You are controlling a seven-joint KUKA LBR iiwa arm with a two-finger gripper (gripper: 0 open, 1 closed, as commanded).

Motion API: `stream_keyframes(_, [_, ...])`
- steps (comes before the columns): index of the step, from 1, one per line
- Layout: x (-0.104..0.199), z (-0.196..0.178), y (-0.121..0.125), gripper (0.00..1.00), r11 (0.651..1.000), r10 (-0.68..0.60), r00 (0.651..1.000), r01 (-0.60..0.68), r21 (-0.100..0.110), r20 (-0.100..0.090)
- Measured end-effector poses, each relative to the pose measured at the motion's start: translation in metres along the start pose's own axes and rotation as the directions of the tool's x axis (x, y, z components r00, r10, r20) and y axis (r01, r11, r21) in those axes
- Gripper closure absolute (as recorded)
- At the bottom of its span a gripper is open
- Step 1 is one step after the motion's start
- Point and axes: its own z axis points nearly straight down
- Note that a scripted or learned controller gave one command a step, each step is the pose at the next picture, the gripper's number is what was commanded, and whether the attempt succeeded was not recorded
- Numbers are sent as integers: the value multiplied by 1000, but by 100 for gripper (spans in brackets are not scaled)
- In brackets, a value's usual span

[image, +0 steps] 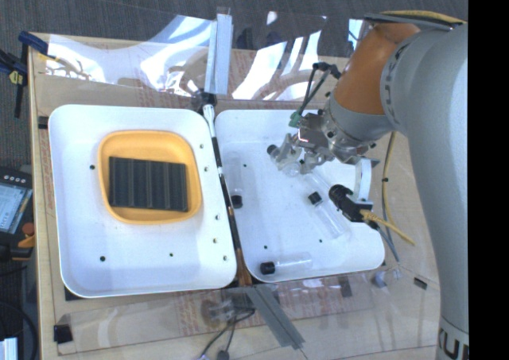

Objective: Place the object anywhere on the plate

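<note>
The gripper [296, 153], a pale metal and clear-plastic fitting at the end of a smooth grey arm with a glossy orange band, hangs over the right bin [254, 152], well to the right of the plate [147, 144]. Its tip is a blur of pale parts against the white floor, so whether it is open or closed cannot be told, and nothing can be seen held in it.

The plate is a rounded square of smooth yellow plastic with a raised rim. It lies in the middle of the left bin [79, 231], a shallow white tray with rounded corners. On the plate's flat centre lies a dark rectangular slab [149, 183] with lengthwise ribs, covering most of the plate's inner area and sitting square to its edges.

To the right of the plate, past the wall where the two bins meet, a small black piece [314, 198] lies on the right bin's floor, just below the gripper. Further down and to the right of the plate, along that bin's near wall, lies a thin clear tube [293, 261] with a black cap.

Beyond the plate, at the far side of the brown desk [143, 315], lies crinkled, shiny plastic film [179, 36].
</note>
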Motion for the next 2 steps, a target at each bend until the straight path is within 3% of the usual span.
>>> stream_keyframes(1, [0,0,0,0,1000,0,1000,0,0,0])
stream_keyframes(2, [70,10,1,0,945,-327,945,327,-1,2])
